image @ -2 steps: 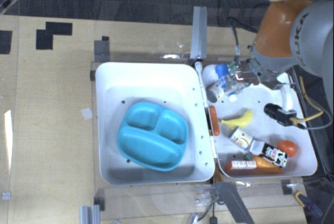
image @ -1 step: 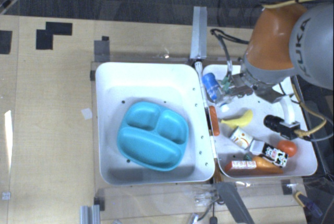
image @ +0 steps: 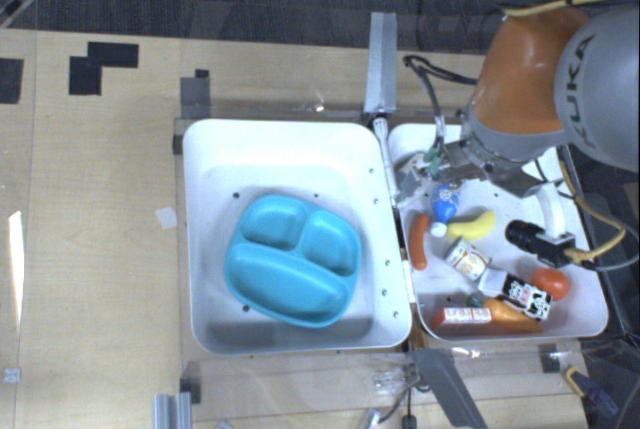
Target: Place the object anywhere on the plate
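The grey arm's pincer [image: 432, 169] hangs low over the right white bin's [image: 590, 317] toy clutter, apparently seeking a pick near the small blue bottle [image: 444, 207], its grip unreadable, while the sky-blue three-compartment plastic plate [image: 294, 259] waits bare in the left bin [image: 210, 217].

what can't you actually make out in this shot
- Gripper: in the camera view the arm's wrist covers most of it, and the part that shows is too small and cluttered to read.
- Right bin: its upper part is hidden under the arm.
- Small items in the right bin, such as the black-and-white packet: labels too small to read.
- Blue plate: fully visible, three compartments; nothing lies on it.
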{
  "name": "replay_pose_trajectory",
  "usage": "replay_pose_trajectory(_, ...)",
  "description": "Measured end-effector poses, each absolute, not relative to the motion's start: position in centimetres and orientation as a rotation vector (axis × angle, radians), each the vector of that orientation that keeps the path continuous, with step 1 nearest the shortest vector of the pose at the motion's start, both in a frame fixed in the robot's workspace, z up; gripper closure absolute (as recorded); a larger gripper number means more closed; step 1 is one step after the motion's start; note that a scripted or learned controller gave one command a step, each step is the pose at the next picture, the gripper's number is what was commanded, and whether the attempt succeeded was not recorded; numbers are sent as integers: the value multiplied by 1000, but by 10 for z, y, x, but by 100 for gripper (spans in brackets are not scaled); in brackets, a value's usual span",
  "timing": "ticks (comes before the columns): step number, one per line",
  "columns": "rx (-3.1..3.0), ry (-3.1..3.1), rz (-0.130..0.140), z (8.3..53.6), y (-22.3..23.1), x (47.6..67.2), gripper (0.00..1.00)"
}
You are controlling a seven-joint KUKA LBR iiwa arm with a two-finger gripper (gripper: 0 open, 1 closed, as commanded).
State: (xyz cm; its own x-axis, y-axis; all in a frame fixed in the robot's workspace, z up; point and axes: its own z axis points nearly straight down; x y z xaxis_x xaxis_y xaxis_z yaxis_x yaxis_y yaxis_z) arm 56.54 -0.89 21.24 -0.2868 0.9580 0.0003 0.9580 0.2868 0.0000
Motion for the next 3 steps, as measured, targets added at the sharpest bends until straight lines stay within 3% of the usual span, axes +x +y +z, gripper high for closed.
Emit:
replay_pose_trajectory(1, -1938, -2474, -1, 243, 6, 579, 0)
replay_pose_trajectory(2, -1935, -2477, -3, 253, 7, 580, 100)
replay_pose_trajectory(3, -2181, -2260, 1, 261, 24, 522, 100)
